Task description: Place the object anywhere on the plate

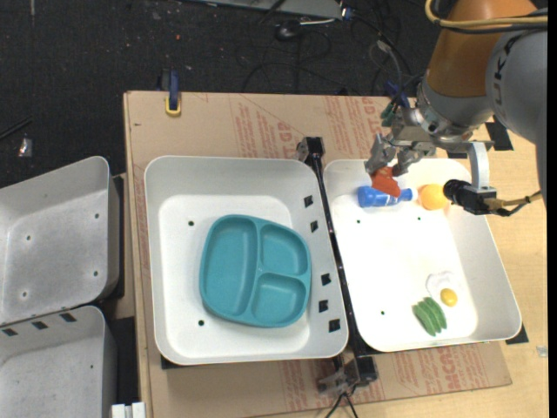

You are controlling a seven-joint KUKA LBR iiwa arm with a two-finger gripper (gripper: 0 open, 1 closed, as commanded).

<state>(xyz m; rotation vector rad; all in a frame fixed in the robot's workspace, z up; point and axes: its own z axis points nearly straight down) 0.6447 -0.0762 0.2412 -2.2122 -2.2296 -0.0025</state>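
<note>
bench: a cardboard-topped bench [261,116] carries two shallow white bins side by side.
arm: the grey kuka arm [487,50] with its orange band reaches in from the right and bends down over the far end of the right bin.
left bin: the left bin [174,233] holds the teal plate.
right bin: the right bin [392,320] holds the loose toy items, most of them at its far end.
plate: a teal divided plate [255,271] with three compartments lies flat in the middle of the left bin, nothing on it.
gripper: the gripper [389,165] hangs low over the far left corner of the right bin; whether it is released or clenched i cannot tell, nor whether anything sits in it.
blue object: a blue bottle-like toy [379,198] lies on its side just under the gripper, on the bin floor.
red-orange object: a small red-orange piece [386,182] sits right at the gripper tip, touching or just above the blue toy; most likely the target.
yellow object: a lemon-like toy [431,197] lies just right of the blue one.
green object: a green vegetable toy [429,315] lies near the near right corner.
fried egg: a small fried egg toy [444,291] lies just beyond the green one.
step in hand: judged as the pick, at the grasp itself; the object is in the right bin, well apart from the plate.
next move: a secure hold must be confirmed, then lift clear of the bin walls, carry left across the divide, lower over any compartment and let go.
</note>
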